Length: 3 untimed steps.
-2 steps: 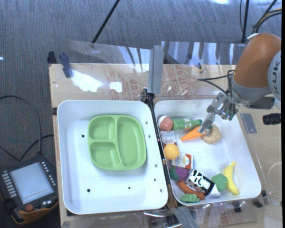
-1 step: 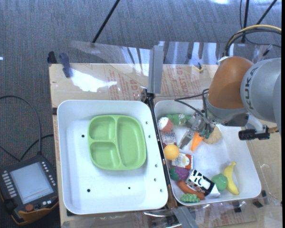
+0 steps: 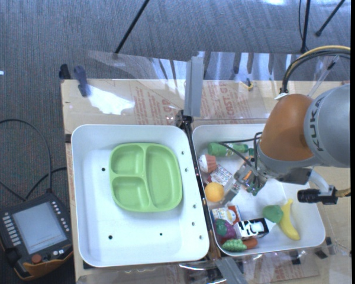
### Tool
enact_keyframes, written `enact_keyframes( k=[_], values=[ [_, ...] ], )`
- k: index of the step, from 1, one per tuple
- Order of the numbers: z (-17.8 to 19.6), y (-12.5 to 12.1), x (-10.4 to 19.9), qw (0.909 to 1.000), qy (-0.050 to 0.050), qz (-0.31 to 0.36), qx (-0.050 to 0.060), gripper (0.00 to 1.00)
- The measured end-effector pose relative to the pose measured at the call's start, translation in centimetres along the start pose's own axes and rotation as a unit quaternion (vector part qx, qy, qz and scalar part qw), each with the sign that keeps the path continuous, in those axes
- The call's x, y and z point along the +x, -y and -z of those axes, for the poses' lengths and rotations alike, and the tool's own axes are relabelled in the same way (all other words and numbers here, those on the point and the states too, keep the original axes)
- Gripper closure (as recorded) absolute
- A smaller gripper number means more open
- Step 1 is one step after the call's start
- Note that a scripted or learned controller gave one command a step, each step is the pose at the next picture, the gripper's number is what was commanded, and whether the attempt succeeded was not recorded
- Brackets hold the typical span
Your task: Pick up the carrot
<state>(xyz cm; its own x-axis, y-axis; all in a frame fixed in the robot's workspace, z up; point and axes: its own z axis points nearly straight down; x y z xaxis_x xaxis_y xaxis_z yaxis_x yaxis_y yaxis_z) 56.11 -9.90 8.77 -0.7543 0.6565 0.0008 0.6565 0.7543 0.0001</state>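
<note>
The claw (image 3: 241,185) is seen low over the right bin (image 3: 317,223), among the crowded toys, and whether it is parted or closed cannot be told from this slant, the wrist and its cabling lying across it. Nothing is seen held in it. The carrot (image 3: 249,242) is judged to be the small orange-red piece at the near edge of that bin, just beside a green item (image 3: 235,247) and a black-and-white packet (image 3: 252,226); it is small and partly hidden, so the identification is offered with caution. An orange ball (image 3: 213,191) lies just beside the claw, and a banana (image 3: 290,219) sits well to the right. The green tray (image 3: 146,177) in the left bin (image 3: 86,158) is untouched. The risk is plain: a wrong object could be taken, the ball being nearer, or the carrot could be nudged under its neighbours.
</note>
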Motion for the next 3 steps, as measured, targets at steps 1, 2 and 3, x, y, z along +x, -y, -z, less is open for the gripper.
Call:
enact_keyframes(
  k=[1,2,3],
  values=[
    [-0.2,-2.4,-7.7,0.9943,-0.003,0.107,0.002,0.0],
    [0.9,-2.6,-7.7,0.9942,-0.001,0.108,0.0,1.0],
    [14.7,-5.4,-5.3,0.9958,0.008,0.091,-0.005,1.0]
  ],
)
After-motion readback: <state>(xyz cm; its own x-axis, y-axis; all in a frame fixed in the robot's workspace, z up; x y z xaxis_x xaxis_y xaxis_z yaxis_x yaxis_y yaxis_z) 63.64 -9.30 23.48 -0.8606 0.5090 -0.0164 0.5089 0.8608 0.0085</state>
